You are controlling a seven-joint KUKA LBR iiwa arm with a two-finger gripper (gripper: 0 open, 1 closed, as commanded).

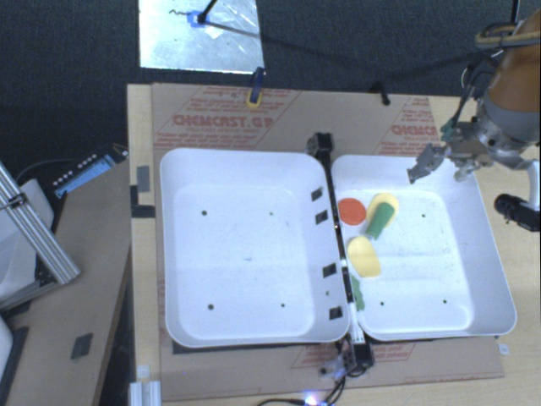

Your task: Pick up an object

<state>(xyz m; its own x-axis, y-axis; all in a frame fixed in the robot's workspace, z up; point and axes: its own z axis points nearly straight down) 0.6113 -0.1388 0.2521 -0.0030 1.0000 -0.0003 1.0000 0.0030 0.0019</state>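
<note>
Several small objects lie in the right bin [473, 252], near its left wall. An orange disc [352, 211] sits beside a green cylinder [379, 221] that leans against a yellow piece [386, 201]. Below them rests a yellow lump [364, 257], and a small green bit [357, 294] lies by the divider. My gripper [441, 171] hangs over the bin's far edge, up and to the right of these objects and apart from them. It is open, with nothing between its fingers [419, 171].
The left bin [245, 244] stands beside the right one, with black clips [325, 218] along the shared wall. A cardboard sheet [220, 112] lies under both bins. A shiny metal plate [200, 22] sits at the back left.
</note>
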